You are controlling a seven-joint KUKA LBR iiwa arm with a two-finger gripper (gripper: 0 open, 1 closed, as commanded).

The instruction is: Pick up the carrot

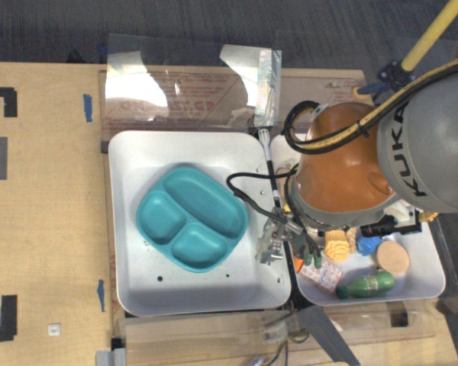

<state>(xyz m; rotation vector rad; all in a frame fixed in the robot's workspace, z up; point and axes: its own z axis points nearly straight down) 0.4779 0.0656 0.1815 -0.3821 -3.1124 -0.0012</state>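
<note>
Two white bins are set side by side. The left bin (pixel 130 280) carries a teal divided plate (pixel 192 216) at its middle. The small goods are gathered along the front edge of the right bin (pixel 431 280), probably so that they lie within the arm's reach. Among them are a green cucumber-like toy (pixel 366 284), a tan round piece (pixel 392 257), a yellow ridged piece (pixel 337 246), a blue piece (pixel 369 245) and a clear packet (pixel 326 277).

The carrot cannot be made out with certainty. A small orange bit (pixel 318 259) just beside the packet, near the right bin's front left corner, is judged the likeliest candidate, and much of that bin is covered by the arm (pixel 343 166).

The gripper (pixel 275 242) is seen low over the left bin's right edge, close to the wall shared by the bins. How far it is open cannot be told, the metal parts being blurred. Nothing is seen held in it, and the pick is judged not yet done.
</note>
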